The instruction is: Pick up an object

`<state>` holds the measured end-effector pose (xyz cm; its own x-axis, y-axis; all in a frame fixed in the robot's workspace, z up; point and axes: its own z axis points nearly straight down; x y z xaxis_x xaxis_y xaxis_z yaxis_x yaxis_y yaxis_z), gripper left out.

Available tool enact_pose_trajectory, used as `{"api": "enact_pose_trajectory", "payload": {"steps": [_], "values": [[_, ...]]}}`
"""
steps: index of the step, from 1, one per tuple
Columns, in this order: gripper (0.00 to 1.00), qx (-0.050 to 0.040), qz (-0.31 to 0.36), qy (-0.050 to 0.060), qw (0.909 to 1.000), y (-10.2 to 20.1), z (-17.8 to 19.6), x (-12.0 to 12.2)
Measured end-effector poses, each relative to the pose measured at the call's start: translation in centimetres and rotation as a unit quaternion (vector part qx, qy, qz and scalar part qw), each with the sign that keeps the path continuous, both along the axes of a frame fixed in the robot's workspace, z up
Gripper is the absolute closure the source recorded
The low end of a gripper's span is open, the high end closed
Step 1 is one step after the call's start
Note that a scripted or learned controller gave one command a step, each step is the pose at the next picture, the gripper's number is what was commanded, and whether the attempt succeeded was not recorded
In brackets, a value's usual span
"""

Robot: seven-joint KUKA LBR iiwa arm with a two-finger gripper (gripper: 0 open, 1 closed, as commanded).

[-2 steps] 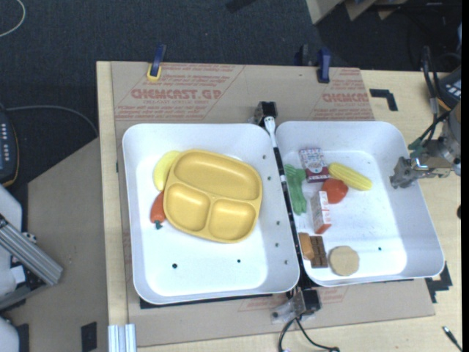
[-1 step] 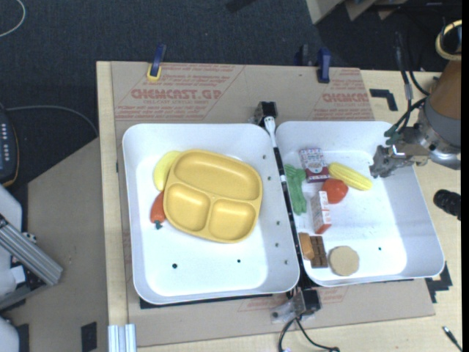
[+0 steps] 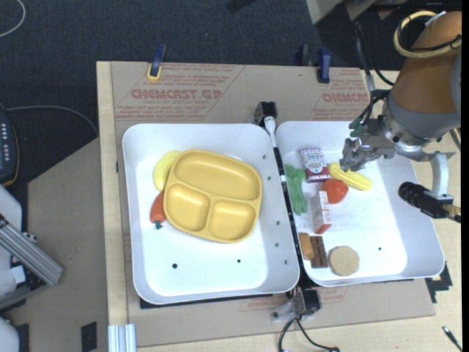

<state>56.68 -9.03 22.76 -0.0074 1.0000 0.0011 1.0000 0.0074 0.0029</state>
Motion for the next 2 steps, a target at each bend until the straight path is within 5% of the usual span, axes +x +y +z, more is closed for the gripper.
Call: {"api": "enact_pose_trajectory", "payload": {"steps": [2], "values": [[1.0,0.0,-0.001,0.0,1.0,8.5,-0.5,3.8]]}}
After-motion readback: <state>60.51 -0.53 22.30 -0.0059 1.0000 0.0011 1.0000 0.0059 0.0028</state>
